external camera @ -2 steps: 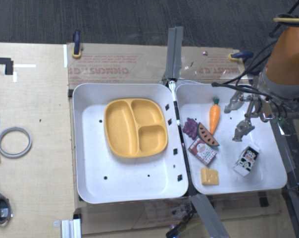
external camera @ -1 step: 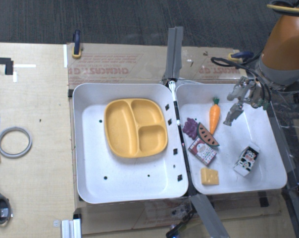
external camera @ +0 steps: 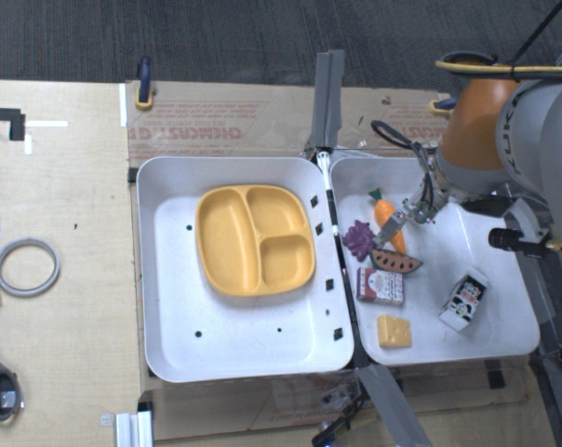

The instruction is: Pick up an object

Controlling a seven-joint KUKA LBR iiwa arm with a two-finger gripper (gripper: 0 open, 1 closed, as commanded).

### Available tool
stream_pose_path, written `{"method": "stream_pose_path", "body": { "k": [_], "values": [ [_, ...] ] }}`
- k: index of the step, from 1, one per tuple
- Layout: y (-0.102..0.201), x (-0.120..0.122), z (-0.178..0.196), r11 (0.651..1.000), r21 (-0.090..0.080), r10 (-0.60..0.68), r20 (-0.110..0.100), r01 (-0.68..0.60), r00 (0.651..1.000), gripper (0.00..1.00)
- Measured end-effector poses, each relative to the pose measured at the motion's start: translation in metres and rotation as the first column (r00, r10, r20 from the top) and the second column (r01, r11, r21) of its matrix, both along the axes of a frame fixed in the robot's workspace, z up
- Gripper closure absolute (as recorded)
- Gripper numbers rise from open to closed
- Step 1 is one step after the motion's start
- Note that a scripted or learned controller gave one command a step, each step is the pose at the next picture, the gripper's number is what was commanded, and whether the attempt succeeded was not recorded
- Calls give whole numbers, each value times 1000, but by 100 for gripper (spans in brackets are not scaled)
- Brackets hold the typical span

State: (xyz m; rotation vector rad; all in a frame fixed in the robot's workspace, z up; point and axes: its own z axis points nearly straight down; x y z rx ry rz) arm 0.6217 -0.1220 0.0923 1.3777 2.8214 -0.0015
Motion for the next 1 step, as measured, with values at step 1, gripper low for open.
{"method": "stream_pose_path", "body": {
  "k": [1],
  "values": [
    [0, 1, 10, 1000, -3, 4, 2, -4, 1000, 100]
  ]
}}
